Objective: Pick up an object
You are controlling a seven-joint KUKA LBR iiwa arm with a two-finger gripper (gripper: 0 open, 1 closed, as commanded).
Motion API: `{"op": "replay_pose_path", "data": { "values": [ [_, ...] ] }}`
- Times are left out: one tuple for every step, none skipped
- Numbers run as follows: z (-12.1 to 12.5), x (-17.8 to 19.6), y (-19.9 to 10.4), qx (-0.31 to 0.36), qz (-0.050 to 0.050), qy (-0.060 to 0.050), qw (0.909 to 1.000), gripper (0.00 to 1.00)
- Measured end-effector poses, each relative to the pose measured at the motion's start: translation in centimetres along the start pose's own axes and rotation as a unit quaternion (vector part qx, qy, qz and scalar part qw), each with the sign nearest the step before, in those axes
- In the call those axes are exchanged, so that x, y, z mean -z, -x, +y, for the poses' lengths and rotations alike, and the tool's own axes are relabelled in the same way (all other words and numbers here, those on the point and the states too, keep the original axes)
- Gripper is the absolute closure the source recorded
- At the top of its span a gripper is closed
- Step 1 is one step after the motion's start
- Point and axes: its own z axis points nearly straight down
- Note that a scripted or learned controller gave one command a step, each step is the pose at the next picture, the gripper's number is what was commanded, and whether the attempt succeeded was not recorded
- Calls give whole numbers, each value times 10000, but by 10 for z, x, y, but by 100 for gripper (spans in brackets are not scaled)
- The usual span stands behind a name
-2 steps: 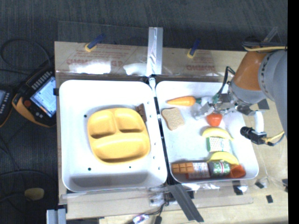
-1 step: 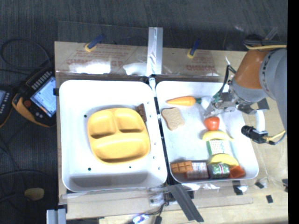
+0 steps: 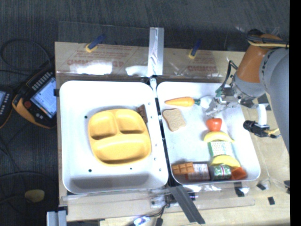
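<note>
My gripper [image 3: 215, 105] hangs low over the back of the right bin [image 3: 251, 147], just right of the carrot's green tip and above the tomato. The orange carrot [image 3: 179, 101] lies at the bin's back left, with a slice of brown bread [image 3: 174, 119] in front of it. A red tomato [image 3: 214, 124] sits directly in front of the gripper, apart from it. Behind the tomato's near side come a yellow banana piece [image 3: 217, 136], a green-labelled can [image 3: 220, 149] and another yellow fruit [image 3: 225, 161]. I see nothing held in the gripper.
A chocolate-brown bar [image 3: 190, 170], a green packet [image 3: 220, 172] and a red item [image 3: 239, 174] line the right bin's front wall. The left bin [image 3: 70, 140] holds a yellow divided plate [image 3: 119, 134] with a small brown piece [image 3: 142, 112] at its corner. The grey arm [image 3: 277, 79] comes in from the right.
</note>
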Motion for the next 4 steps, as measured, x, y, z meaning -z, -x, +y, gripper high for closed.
{"op": "replay_pose_path", "data": {
  "values": [
    [2, -1, -8, 38, 53, -3, 10000, 0],
    [-68, 2, -13, 30, 14, 100, 9999, 0],
    [-69, 7, -9, 20, -5, 92, 10000, 100],
    [-69, 7, -11, 26, 5, 81, 10000, 0]
  ]
}}
